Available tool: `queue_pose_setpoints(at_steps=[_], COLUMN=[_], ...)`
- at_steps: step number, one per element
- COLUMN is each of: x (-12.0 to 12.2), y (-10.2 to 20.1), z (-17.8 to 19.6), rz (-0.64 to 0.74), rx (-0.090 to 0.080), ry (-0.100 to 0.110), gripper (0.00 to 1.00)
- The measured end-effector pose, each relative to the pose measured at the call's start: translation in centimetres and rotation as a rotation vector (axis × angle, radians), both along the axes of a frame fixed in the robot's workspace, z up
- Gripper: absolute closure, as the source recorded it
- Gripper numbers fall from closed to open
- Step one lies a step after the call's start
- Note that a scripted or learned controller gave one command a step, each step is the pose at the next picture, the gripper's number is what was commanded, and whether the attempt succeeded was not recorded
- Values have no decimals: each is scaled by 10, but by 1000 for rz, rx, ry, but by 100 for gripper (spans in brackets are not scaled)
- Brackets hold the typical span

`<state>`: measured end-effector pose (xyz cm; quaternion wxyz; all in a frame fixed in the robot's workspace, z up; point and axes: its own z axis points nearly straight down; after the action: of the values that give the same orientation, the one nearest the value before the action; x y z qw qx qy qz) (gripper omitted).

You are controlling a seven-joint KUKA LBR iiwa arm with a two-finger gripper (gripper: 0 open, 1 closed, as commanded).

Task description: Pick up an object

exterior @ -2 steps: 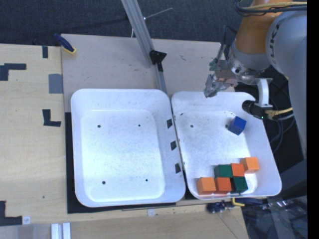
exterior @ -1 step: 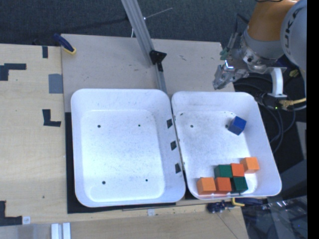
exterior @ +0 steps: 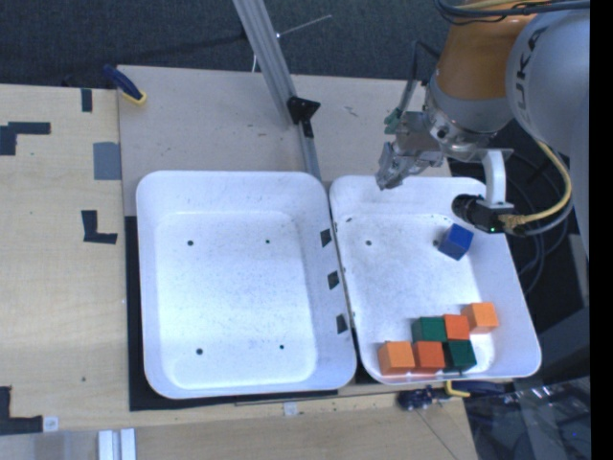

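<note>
The grey arm with its glossy orange band [exterior: 493, 27] is reaching in from the right, and its end effector [exterior: 393, 175] is hanging over the far rim of the right bin [exterior: 402, 257], near that bin's back left corner. Whether it is open or closed cannot be told from this angle; nothing is showing in its grip.

The right bin, a shallow white plastic tray with rounded corners and a speckled floor, is carrying the blocks. A blue cube [exterior: 456, 241] is sitting alone, tilted, toward the bin's right wall, well apart from the end effector. Along the near edge, a cluster of small cubes is lying packed together: an orange block [exterior: 396, 356] at the left, another orange one [exterior: 430, 355] just beside it, two dark green blocks [exterior: 430, 329] [exterior: 462, 354], and two more orange blocks [exterior: 457, 327] [exterior: 482, 315] stepping toward the right wall.

The left bin [exterior: 235, 276], of the same white speckled plastic, is lying touching the right one. Both are resting on a pale wooden worktop [exterior: 57, 286] marked with dark tape pieces. A slanted metal rail [exterior: 268, 46] is crossing above the bins.
</note>
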<state>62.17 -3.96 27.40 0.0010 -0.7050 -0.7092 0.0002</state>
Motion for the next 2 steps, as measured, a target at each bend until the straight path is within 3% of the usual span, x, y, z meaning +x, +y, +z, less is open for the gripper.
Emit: queue_pose_setpoints(at_steps=[1,2], x=[-18,-53], y=[45,98], z=[-14,-26], rz=[-1,1], rx=[0,0], ry=[2,3], gripper=[100,100])
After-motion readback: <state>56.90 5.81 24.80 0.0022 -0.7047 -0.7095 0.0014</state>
